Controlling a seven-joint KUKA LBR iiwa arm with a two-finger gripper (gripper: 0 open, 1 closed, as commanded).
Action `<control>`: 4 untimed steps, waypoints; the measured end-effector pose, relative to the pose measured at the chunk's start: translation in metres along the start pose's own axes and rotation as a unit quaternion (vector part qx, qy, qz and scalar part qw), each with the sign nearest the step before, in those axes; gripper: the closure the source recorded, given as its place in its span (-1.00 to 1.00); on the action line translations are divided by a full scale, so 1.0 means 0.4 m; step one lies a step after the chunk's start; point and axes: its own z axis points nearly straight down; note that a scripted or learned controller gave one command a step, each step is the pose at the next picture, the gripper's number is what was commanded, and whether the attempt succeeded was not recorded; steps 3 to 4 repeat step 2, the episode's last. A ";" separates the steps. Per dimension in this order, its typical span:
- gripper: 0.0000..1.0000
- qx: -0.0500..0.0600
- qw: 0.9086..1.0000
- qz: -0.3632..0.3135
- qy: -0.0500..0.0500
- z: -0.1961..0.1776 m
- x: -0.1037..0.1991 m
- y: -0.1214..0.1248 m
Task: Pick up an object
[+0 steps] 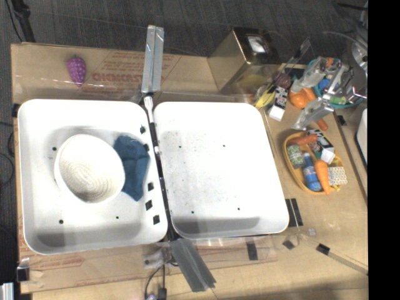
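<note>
The left white bin (37, 236) holds two objects. A round cream-white woven dome, like a cap or an upturned bowl (90, 167), lies left of the bin's middle. Against its right side lies a crumpled dark blue cloth (133, 164), close to the wall shared with the right bin. The right white bin (215, 167) shows its speckled bare floor.
A purple knobbly toy (76, 69) lies on the cardboard behind the left bin. A grey metal bar (152, 58) stands above the bins' divider. A brown box (245, 58), a heap of small toys (312, 83) and a yellow bowl of items (312, 162) crowd the right side.
</note>
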 end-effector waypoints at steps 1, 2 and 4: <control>1.00 0.001 1.000 0.000 -0.002 -0.028 -0.002 -0.001; 1.00 0.000 0.986 0.167 0.003 0.002 0.048 0.190; 1.00 0.000 0.986 0.167 0.003 0.002 0.048 0.190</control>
